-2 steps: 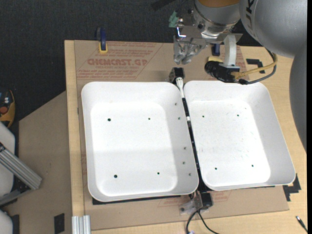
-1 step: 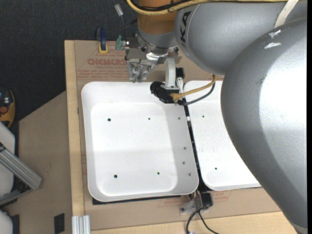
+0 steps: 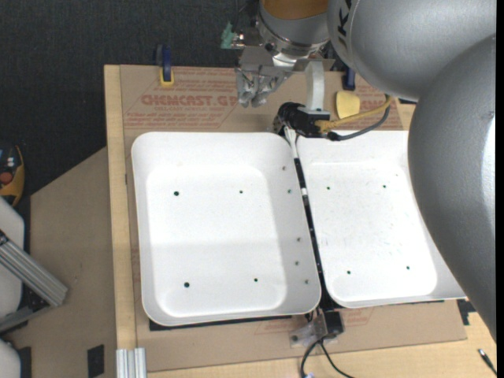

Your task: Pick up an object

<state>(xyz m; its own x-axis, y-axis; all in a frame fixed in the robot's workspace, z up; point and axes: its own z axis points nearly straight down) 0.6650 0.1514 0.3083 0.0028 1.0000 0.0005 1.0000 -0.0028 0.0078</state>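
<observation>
Your metal two-finger gripper (image 3: 257,87), its opening impossible to tell, hangs beyond the left shallow white bin (image 3: 157,211); locate an object before descending.

Two white bins (image 3: 157,211), brown board (image 3: 126,132)

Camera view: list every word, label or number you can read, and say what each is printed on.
"CHEMCAST G...": red print on the brown board behind the bins; it repeats, and the arm covers the rest.
Smaller red lines under it: too blurred to read.
"K": dark letter on the grey arm, cut off at the top edge.
</observation>
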